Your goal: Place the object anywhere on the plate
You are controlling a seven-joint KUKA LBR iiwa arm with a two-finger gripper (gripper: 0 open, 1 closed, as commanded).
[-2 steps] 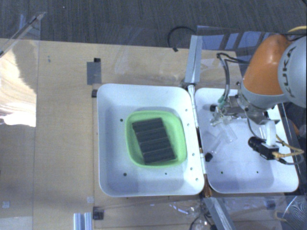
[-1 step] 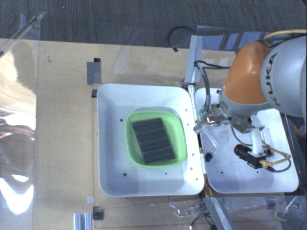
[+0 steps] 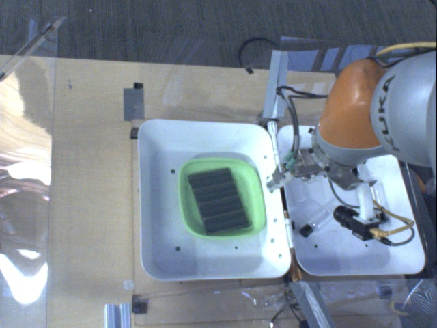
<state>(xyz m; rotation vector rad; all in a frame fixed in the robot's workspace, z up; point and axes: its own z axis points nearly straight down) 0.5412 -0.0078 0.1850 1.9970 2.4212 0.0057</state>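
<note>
Nearest you, at the right of the frame, looms the grey arm (image 3: 410, 108) with its orange band (image 3: 348, 108), reaching over the right bin (image 3: 403, 258). Look below the band, toward the frame's centre-right: the gripper (image 3: 287, 173) hangs over the seam between the two bins, and you cannot tell how it is set. Left of it, the left bin (image 3: 157, 251) holds a green plate (image 3: 188, 183), centre frame. On that plate lies the dark ridged object (image 3: 218, 200), resting flat and apart from the gripper.
</note>
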